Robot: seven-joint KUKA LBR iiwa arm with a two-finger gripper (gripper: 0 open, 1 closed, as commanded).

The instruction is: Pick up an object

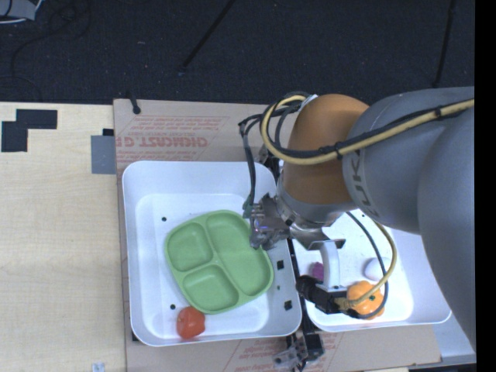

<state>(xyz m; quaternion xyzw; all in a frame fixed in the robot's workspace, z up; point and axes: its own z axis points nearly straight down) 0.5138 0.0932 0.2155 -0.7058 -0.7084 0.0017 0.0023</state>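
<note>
Camera view, and the grey arm is reaching in from the right, its orange band bulging over the seam between the two white bins. The gripper sits low over the left bin, right at the near-right corner of the green divided plate. Whether that claw is spread or pressed together, I cannot tell: cables and the wrist body crowd it, and nothing shows clearly between its tips.

So where does the pick stand? By my reading, not done. The plate lies flat on the bin floor, tilted on the diagonal, and the red tomato-like object rests just beside the plate's lower-left corner, apart from the gripper. In the right bin an orange object, a small purple piece and a pale round thing sit untouched. Grasp, lift and clear all appear left to do.

Writing? Red mirrored lettering runs along the cardboard behind the bins; I cannot read it with confidence.
</note>
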